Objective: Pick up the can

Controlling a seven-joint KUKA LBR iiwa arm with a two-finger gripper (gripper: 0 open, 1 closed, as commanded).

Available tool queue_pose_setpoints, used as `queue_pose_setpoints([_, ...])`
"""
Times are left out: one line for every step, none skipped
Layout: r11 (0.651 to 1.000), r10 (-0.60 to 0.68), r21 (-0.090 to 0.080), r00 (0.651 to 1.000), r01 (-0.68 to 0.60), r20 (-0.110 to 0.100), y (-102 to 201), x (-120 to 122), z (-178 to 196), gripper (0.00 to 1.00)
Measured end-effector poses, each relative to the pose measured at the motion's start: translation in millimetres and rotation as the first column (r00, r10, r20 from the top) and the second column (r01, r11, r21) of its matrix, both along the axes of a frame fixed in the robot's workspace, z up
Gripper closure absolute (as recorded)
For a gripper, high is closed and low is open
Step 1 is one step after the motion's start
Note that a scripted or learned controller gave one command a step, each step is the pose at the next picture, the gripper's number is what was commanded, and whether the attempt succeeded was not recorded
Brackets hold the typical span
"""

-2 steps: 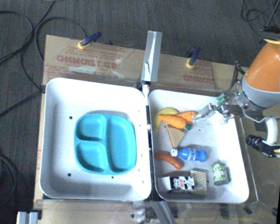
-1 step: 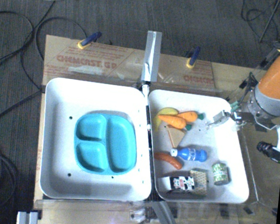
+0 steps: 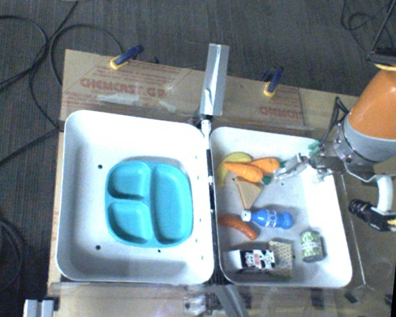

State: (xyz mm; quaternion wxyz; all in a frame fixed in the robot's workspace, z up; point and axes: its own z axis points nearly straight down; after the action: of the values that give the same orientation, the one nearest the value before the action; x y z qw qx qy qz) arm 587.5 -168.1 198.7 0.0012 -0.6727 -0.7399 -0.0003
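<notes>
The can (image 3: pixel 310 245) is small and greenish with a pale top, and it sits near the front right corner of the right bin (image 3: pixel 343 227). My gripper (image 3: pixel 291 167) hangs over the back part of that bin, close to the tip of an orange carrot (image 3: pixel 248 171). It is well behind the can and slightly to its left, and nothing is seen held in it. The grey arm with its orange band (image 3: pixel 381 111) comes in from the upper right.
Also in the right bin are a second carrot (image 3: pixel 267 163), a yellow fruit (image 3: pixel 235 158), a tan wedge (image 3: pixel 248 192), a blue bottle (image 3: pixel 271 218), a sausage (image 3: pixel 238 226), a black-and-white carton (image 3: pixel 259 259) and a tan block (image 3: pixel 283 253). The left bin (image 3: pixel 86 141) holds a blue divided tray (image 3: pixel 150 202).
</notes>
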Motion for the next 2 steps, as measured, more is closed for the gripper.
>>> queue_pose_setpoints([0.996,-0.092,0.007,0.996,0.092,-0.005,-46.0,-1.0,-94.6,0.00])
queue_pose_setpoints([1.000,0.000,0.008,1.000,0.000,0.018,-44.4,-59.2,-106.9,0.00])
